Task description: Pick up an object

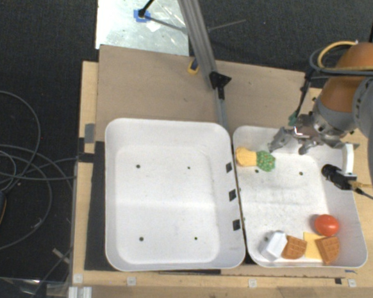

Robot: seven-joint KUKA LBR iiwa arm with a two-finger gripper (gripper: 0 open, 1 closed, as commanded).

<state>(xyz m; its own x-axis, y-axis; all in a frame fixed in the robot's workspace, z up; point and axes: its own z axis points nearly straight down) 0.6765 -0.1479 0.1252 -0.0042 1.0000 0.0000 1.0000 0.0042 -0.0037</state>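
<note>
Up near the far edge of the right bin [359,245], the end effector [294,142] hangs over the white floor. Its two fingers point down and stand a bit apart, and nothing sits between them. The grey arm [371,95] comes in from the right, with its orange band [350,74] above the wrist.

Just beside the end effector, toward the left wall of that bin, lies a toy pineapple [255,159]. It has a yellow body and a green leafy top. The green end points toward the fingers, but they do not touch it.

At the near end of the right bin lie more toys, well apart from the end effector. A red tomato [326,224] sits alone. Below it are a yellow cheese slice [309,241] and two brown waffle pieces [328,249], one on each side of the cheese. A small white and grey block [271,244] touches the left waffle.

The left bin [170,195] sits beside the right one on the brown tabletop [146,84].
</note>
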